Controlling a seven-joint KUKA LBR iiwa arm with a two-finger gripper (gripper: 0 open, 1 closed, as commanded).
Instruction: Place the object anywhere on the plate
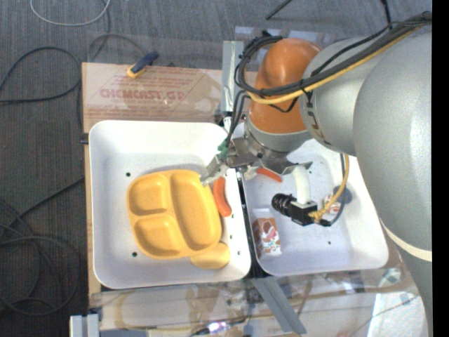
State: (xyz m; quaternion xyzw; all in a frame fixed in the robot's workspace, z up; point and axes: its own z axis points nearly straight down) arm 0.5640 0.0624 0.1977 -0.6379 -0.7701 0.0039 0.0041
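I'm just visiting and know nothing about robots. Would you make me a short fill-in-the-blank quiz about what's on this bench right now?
1. The yellow plate lies in the ____ bin.
2. The plate is divided into ____ compartments.
3. The slim orange object lies beside the plate's ____ edge.
4. The small snack packet lies in the ____ bin.

Missing words: left; three; right; right
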